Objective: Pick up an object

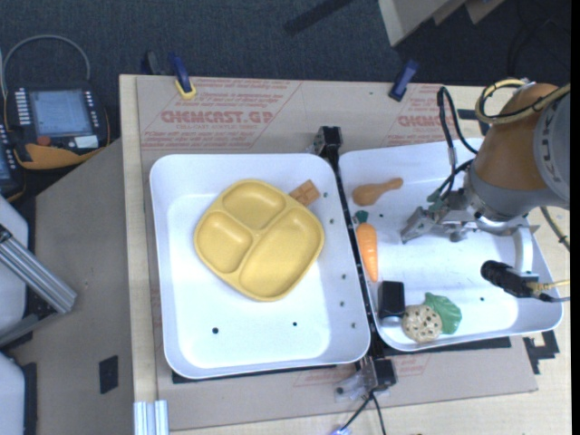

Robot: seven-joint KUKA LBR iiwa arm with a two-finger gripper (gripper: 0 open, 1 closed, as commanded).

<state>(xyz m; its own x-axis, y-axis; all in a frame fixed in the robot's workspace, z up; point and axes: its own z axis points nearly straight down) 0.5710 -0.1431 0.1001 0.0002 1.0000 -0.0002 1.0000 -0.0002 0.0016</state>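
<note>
The task names no single thing, and the likely candidates lie in the right bin. An orange carrot rests along its left wall, middle of the frame. Above it sits a tan drumstick-shaped piece with a small green bit just below. Toward the lower centre, a black block touches a speckled cookie, and a green leafy piece lies against the cookie's right side.

The gripper hangs over the bin's upper middle, at centre right of the frame. Its fingers look slightly spread with nothing between them, though the slanted view makes this hard to judge.

In the left bin, a yellow divided plate sits in the upper half, with a small brown block touching its upper right edge.
</note>
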